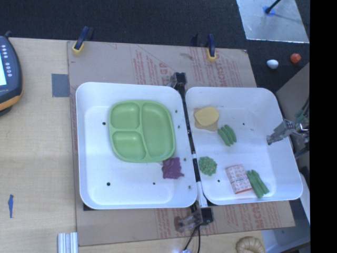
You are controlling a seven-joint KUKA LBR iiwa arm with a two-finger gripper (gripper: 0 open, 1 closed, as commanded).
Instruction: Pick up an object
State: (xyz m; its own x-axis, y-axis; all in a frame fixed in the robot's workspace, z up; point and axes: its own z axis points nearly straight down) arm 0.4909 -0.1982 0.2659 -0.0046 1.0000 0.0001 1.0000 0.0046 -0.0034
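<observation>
Now pincer (pixel 275 137) at rt bin's (pixel 263 96) rt edge, pointing left.

My gripper (pixel 277 136) enters at 3 o'clock with my arm cut off by the frame edge; my fingertips are too small to judge. At 9 o'clock the black handheld unit (pixel 7 73) is cut by the edge. At 6 o'clock a tan ring-shaped item (pixel 249 245) is cropped.

Smooth white plastic bins (pixel 95 194); matt green plastic plate (pixel 142 130); pale wood bench (pixel 37 167).
</observation>
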